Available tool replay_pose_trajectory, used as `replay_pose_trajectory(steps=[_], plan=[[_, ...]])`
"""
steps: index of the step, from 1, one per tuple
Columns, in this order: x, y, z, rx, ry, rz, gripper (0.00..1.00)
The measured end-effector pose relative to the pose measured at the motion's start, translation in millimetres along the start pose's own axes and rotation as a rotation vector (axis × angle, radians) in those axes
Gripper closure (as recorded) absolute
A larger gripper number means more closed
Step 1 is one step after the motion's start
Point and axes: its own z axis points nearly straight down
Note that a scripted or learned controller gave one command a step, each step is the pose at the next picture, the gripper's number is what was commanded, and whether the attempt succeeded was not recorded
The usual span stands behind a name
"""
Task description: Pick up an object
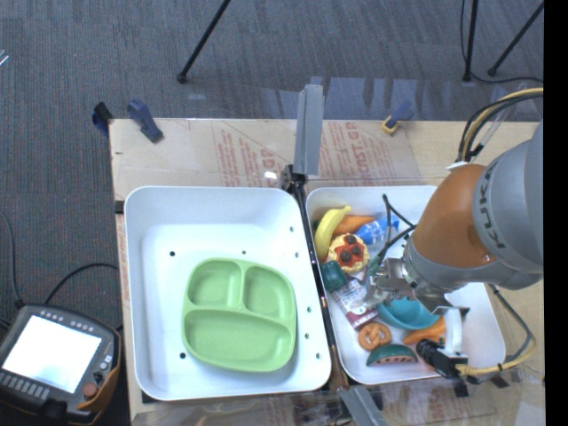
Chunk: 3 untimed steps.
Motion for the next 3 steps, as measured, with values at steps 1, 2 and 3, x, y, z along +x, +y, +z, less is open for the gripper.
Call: replay_pose_trajectory(steps=[1, 2, 3], plan=[[-9, 14, -85, 0.014, -0.005, 0.047, 1.00], [-18, 54, -19, 0.021, -0.008, 0.303, 1.00], [60, 66, -101, 0.014, -0.008, 0.438, 1.00]])
